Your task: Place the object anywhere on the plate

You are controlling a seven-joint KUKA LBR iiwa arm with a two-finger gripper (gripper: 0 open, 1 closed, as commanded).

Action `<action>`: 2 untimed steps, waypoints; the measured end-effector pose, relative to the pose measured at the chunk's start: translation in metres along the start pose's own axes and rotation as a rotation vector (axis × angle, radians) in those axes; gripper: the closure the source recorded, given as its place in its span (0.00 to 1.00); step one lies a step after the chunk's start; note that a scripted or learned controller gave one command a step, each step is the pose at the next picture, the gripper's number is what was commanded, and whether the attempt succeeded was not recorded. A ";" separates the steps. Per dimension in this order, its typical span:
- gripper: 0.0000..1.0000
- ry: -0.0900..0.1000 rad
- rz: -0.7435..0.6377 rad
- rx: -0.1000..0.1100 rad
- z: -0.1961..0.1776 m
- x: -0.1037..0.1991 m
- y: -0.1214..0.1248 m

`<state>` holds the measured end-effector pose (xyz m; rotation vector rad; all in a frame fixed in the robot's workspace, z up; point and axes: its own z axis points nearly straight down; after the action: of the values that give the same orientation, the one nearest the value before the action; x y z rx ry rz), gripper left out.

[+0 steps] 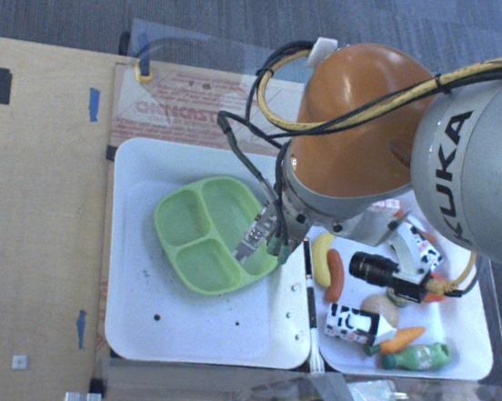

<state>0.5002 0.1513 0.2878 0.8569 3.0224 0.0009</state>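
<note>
At the near edge of the right bin (477, 330) lie a green bottle (420, 357), a carrot (403, 337) and a black-and-white box (351, 322). Farther back, a red sausage (335, 276) lies beside a banana (320, 257), close to the wall between the bins. Which of these is the task's object cannot be told. The arm (477, 151) covers that bin's far part. The left bin (180, 323) holds the green three-part plate (204, 244). The gripper (260, 237) hangs over its right rim; whether it is open cannot be told.
</note>
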 end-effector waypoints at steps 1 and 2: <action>1.00 0.000 -0.001 0.001 0.006 -0.017 -0.048; 1.00 -0.004 -0.338 -0.004 0.016 -0.039 0.031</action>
<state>0.5497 0.1572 0.2717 0.3361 3.1181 0.0050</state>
